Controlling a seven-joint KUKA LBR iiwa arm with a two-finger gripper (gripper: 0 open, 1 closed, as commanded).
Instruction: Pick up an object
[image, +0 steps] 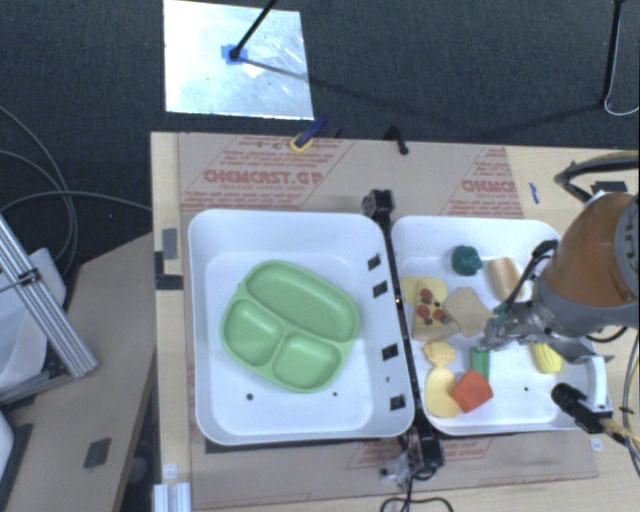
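Gripper (492, 335): above right white bin (520, 415), over small green block (480, 361).
Fingers: state cannot be told.
Advice: centre on one item, clear of red block (472, 391).

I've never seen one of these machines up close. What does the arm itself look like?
The arm is bulky and rounded, with a broad orange band above a grey wrist section. A thin dark cable loops along its side. At its end sits a small grey metal tool, much narrower than the arm.

A pale green three-compartment plastic plate (290, 325) sits in the white left bin (210, 250); an orange-red block (471, 391) (at its three o'clock) sits beside yellow pieces (440, 392).
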